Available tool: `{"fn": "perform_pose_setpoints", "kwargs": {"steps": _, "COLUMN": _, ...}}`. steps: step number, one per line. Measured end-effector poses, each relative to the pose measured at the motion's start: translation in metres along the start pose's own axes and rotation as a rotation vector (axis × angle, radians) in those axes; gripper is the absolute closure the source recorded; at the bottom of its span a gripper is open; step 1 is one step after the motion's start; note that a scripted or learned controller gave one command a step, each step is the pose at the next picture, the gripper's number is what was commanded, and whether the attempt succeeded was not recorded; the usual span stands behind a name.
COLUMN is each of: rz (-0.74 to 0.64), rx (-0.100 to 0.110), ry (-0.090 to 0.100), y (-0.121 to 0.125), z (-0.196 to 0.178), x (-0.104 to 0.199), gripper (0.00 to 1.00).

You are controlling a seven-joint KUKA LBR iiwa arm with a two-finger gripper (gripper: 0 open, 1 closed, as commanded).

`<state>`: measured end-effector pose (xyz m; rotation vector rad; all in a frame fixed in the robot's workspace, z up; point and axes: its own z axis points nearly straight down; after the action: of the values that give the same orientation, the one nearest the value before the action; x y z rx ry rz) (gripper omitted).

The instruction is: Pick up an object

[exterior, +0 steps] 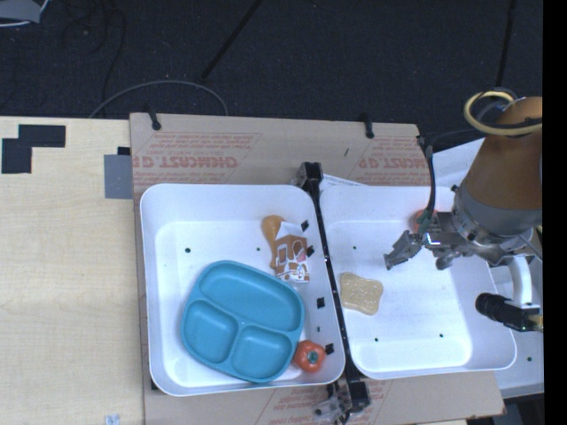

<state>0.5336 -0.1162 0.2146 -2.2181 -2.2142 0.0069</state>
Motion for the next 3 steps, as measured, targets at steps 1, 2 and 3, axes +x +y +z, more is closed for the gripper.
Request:
{"fn": "perform_pose_setpoints", "kwargs": {"steps": 1, "rz": -0.001, "rx": 0.0, "ry": 0.0, "y": -0.004, "z": 0.061, "x": 0.008, "gripper": 0.0}}
{"fn": "perform_pose_setpoints", "kwargs": {"steps": 2, "rz": -0.001, "rx": -0.001, "ry": 0.0, "y": 0.0, "z": 0.106, "x": 0.004, "gripper": 0.0}}
{"fn": "perform_pose_setpoints", "kwargs": {"steps": 3, "rz": 0.005, "rx": -0.002, "ry": -0.001, "y": 0.0, "z": 0.094, "x": 0.003, "gripper": 1.0}}
